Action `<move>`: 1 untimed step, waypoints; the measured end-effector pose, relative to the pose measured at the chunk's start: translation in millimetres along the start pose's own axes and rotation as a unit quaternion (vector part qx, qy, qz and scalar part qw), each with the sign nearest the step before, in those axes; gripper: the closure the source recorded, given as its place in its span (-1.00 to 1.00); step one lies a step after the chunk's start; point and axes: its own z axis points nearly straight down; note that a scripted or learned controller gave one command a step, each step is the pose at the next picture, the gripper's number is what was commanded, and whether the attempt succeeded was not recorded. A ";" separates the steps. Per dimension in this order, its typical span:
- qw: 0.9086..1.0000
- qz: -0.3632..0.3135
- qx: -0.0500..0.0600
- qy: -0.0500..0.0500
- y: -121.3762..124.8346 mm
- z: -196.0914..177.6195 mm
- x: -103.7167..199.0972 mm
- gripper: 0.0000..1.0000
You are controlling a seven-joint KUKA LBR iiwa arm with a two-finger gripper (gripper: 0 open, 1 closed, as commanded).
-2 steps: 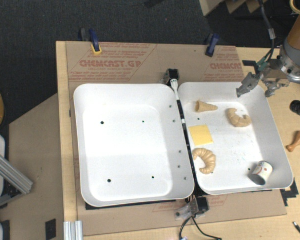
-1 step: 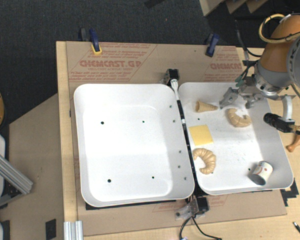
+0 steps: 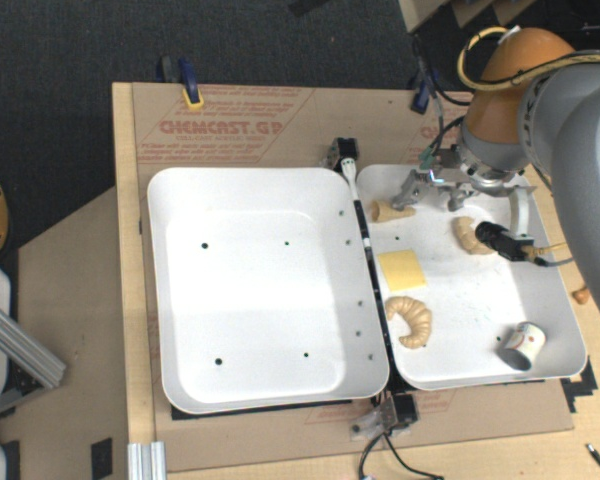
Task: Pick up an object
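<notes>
From the camera above, the table (image 3: 230, 128) carries two white bins; the left bin (image 3: 250, 298) sits beside the right bin (image 3: 465, 303), their walls touching along the middle; the arm (image 3: 545, 118) reaches in from the right and hangs over the far end of the right bin.

The jaws point down and to the left there; they look spread well apart, with only bare bin floor between them, so they hold nothing.

Every candidate lies in the right bin:
- a small tan piece (image 3: 380, 210) near the dividing wall, just beside the left jaw;
- a tan lump (image 3: 467, 233) just beside the right jaw, nearer the camera;
- a flat yellow square (image 3: 399, 268) further forward;
- a croissant (image 3: 410, 320) just in front of the square;
- a white and grey cylinder (image 3: 522, 343) lying on its side in the near right corner, well apart from the rest.

As I judge it, nothing is picked yet and the jaws stand between two things rather than over one.

The main risk is closing on air; a straight descent from here would land in the gap between the small tan piece and the tan lump. The small piece lies close to the wall, so a jaw could strike the rim or push the piece against it; the lump looks rounded and may roll or squirt out under an off-centre pinch; the square lies too flat for the jaws to get beneath it.
</notes>
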 end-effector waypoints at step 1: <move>1.000 0.002 -0.005 0.002 2.3 -14.2 -1.1 1.00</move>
